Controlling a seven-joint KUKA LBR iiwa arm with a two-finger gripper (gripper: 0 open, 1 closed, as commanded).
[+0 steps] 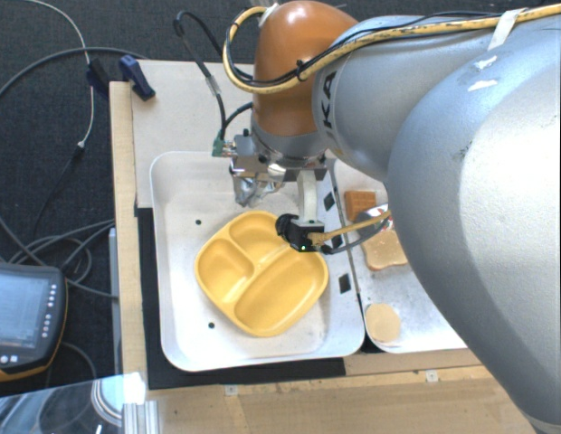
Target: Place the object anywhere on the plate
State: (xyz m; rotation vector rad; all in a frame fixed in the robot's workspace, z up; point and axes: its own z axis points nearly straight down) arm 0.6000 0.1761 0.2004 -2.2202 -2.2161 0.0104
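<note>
Down at the near edge of the bench, a round tan cookie-looking piece (383,323) sat in the right bin (425,333), with a slice of toast-like food (385,253) just beyond it and another brownish piece (359,203) further back, all near the divider between the bins. Over in the left bin (172,242) lay the yellow plate (261,272), a three-compartment one, tilted diagonally and with nothing on it. Right past the plate's far rim hung the gripper (256,186), but whether it was open, closed or carrying anything couldn't be told from this angle, since the orange wrist band (294,43) and the big grey arm (461,170) blocked most of it. Best guess: the object was one of those food bits in the right bin, so the arm would want to shift across, come down square over one piece, and only then carry it over the plate's widest compartment.
</note>
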